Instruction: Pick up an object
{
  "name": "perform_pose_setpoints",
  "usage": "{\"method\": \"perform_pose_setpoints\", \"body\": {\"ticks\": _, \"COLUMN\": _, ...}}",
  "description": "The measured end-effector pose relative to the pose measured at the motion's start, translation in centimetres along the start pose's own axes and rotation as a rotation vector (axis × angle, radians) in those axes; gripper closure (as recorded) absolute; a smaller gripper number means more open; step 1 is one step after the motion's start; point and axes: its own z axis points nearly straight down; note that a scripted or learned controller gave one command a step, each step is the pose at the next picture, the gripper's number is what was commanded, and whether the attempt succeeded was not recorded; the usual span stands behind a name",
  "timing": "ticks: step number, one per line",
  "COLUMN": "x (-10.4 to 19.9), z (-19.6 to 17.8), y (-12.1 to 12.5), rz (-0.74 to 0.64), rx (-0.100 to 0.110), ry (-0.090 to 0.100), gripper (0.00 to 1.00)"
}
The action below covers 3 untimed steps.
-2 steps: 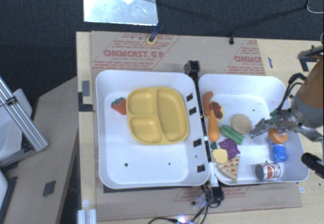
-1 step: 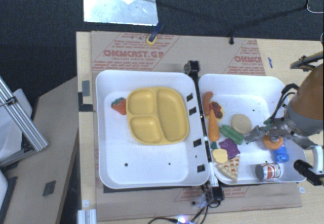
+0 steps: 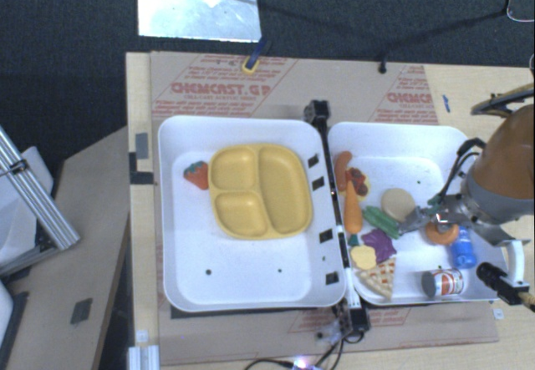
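My gripper hangs low over the middle of the right bin, reaching in from the right. Its tip lies between a beige bun and a green cucumber, close to both. Just behind it sit an orange fruit, partly under the wrist, and a blue bottle. Nothing shows as held.
The right bin also holds a sausage, a carrot, a purple eggplant, a pizza slice and a can. The left bin holds a yellow divided plate and a strawberry.
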Motion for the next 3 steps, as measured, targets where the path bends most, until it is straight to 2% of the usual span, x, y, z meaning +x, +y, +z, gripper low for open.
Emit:
{"method": "perform_pose_setpoints", "body": {"ticks": 1, "x": -0.2, "z": -0.8, "y": -0.1, "rz": 0.002, "rx": 0.004, "ry": -0.004, "gripper": 1.0}}
{"method": "perform_pose_setpoints", "body": {"ticks": 2, "x": -0.8, "z": -5.3, "y": 0.0, "rz": 0.009, "rx": 0.012, "ry": -0.009, "gripper": 1.0}}
{"method": "perform_pose_setpoints", "body": {"ticks": 3, "x": -1.4, "z": -10.8, "y": -0.6, "rz": 0.009, "rx": 0.01, "ry": -0.01, "gripper": 1.0}}
